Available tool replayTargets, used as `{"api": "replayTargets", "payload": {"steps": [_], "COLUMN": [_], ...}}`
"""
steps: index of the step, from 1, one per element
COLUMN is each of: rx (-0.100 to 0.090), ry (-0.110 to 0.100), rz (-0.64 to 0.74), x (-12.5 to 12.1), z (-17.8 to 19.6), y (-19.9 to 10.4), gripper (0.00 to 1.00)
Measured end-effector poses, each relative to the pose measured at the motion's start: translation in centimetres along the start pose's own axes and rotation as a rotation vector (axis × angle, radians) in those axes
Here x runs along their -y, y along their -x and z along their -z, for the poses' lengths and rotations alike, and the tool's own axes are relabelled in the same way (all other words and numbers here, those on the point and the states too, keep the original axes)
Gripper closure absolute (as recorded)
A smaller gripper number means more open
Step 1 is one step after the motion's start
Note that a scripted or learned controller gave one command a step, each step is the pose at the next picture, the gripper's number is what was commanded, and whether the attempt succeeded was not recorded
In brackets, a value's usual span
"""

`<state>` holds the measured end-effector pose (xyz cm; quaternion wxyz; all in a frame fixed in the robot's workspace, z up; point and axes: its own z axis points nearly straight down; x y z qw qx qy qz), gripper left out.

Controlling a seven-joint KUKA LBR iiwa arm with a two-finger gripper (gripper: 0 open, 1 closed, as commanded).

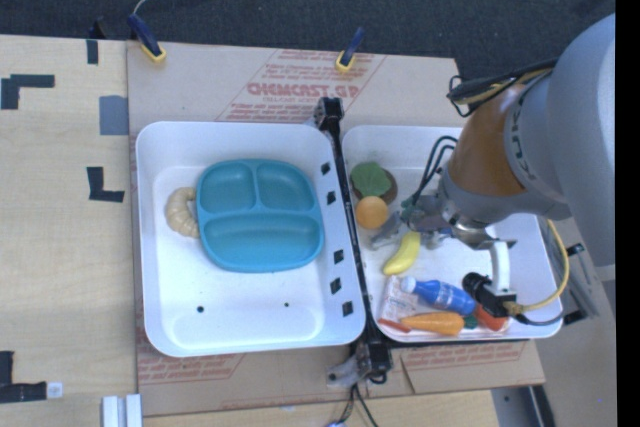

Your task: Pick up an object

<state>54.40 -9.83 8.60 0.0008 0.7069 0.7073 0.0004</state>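
Inside right bin, one banana, one orange, one bottle, one carrot

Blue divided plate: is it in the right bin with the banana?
No, the blue divided plate lies in the left bin, while the banana is in the right bin.

A: The two bins look like smooth white plastic with a slight sheen. The divided blue plate looks like matt plastic.

B: Brown printed cardboard lies under them, dull and flat. The counter looks like pale wood. The banana and orange ball seem glossy plastic.
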Motion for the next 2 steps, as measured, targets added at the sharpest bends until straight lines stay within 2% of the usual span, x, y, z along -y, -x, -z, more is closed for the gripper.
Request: {"api": "replayTargets", "payload": {"steps": [1, 2], "rx": [0.003, -0.001], "ry": [0.003, -0.002], "rz": [-0.001, 0.001], "x": [0.0, -1.3], "z": [1.0, 9.8], "y": [0.1, -6.4], "gripper": [1.00, 1.00]}}
